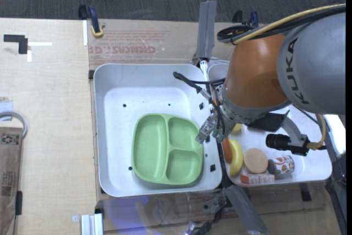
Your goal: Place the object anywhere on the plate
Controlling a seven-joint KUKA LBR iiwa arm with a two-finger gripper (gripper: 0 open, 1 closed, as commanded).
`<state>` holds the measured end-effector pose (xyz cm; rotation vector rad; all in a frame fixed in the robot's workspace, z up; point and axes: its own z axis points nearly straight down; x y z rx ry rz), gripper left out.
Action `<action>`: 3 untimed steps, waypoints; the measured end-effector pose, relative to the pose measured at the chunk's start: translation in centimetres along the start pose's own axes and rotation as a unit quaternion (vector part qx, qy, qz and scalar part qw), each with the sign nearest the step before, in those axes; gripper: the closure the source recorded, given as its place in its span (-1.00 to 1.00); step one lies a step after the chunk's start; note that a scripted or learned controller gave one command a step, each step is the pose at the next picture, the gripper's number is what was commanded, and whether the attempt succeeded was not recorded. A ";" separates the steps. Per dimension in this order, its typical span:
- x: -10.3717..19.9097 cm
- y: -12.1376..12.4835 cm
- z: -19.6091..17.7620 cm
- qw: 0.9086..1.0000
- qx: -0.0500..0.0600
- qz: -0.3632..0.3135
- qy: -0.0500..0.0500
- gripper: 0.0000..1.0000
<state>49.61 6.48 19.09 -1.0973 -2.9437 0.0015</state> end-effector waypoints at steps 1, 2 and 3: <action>7.9 7.4 -4.3 0.998 0.000 -0.062 0.000 1.00; 7.9 7.4 -4.3 0.998 0.000 -0.061 0.000 -1.00; 3.4 10.4 -3.0 0.979 0.000 -0.203 0.000 -1.00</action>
